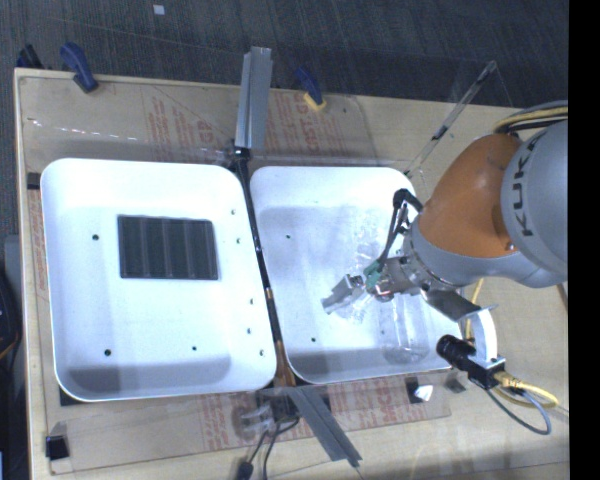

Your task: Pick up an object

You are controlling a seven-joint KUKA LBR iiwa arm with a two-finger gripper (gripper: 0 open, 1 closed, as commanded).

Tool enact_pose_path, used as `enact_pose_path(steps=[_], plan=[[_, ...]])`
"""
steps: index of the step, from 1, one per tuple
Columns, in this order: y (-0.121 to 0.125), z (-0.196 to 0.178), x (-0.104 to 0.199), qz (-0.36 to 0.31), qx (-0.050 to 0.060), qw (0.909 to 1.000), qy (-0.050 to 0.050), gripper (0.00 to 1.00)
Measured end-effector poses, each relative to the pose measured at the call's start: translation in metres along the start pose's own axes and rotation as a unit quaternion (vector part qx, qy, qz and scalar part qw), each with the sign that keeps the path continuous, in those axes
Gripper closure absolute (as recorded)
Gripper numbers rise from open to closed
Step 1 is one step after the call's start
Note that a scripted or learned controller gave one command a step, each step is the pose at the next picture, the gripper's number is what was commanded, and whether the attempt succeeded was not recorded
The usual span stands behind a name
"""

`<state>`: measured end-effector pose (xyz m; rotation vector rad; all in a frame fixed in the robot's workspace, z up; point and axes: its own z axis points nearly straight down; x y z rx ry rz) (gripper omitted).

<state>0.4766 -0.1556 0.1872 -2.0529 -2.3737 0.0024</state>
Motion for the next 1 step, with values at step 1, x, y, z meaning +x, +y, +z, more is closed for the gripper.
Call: enact_pose_path(steps=[1], plan=[[0.0447,-0.0120,-0.0302,0.062,-0.001,0.9980,-0.001,0.00]])
